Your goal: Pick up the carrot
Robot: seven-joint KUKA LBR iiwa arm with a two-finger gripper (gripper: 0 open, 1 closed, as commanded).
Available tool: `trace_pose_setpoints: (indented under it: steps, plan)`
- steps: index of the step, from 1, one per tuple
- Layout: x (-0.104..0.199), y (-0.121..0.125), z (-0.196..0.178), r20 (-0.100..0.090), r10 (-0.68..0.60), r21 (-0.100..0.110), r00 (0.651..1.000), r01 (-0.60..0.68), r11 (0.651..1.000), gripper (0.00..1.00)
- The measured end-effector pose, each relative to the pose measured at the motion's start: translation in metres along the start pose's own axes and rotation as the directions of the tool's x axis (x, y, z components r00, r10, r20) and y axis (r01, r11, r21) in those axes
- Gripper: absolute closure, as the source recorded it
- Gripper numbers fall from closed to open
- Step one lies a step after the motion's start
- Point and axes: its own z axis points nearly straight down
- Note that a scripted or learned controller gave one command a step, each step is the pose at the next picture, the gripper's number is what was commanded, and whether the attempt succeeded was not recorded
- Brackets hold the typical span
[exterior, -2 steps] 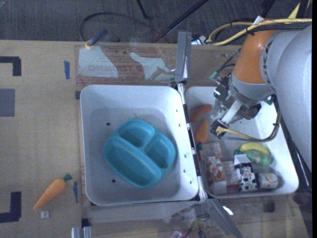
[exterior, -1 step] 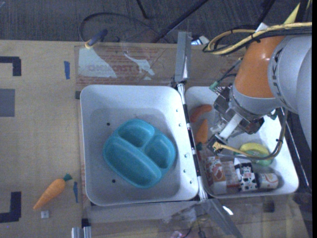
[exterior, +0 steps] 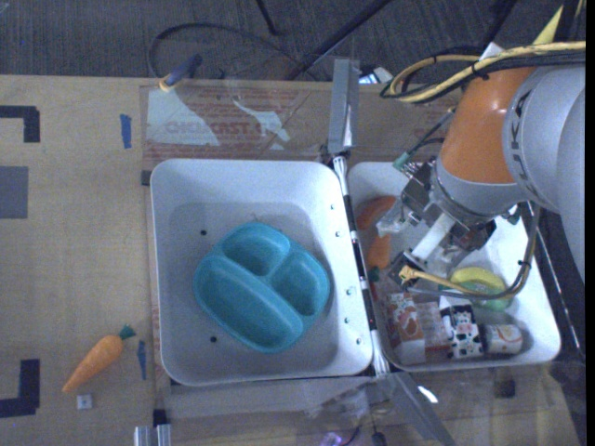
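Note:
An orange carrot (exterior: 93, 360) with a green top lies on the wooden bench, outside the bins, near the front left corner of the left bin (exterior: 167, 249). My gripper (exterior: 403, 235) is far from it, down in the right bin (exterior: 544, 333) near that bin's left wall. Right beside the gripper lies an orange item (exterior: 377, 235), partly hidden by the gripper body; I cannot tell what it is. Nothing is visibly held.
A teal divided plate (exterior: 263, 286) lies in the left bin. The right bin holds a yellow-green item (exterior: 479, 282), a printed packet (exterior: 406, 319) and small cartons (exterior: 465, 331). Yellow cables (exterior: 446, 63) loop behind the arm. Blue tape marks (exterior: 125, 130) sit on the bench.

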Motion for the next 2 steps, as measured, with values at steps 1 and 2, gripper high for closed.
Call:
trace_pose_setpoints:
  steps: [1,2]
  plan:
    - [-0.004,-0.016,-0.080,-0.001,0.027,-0.003,1.000,-0.027,1.000,0.00]
    - [-0.034,-0.034,-0.067,0.001,-0.096,0.000,0.995,0.096,0.995,0.00]
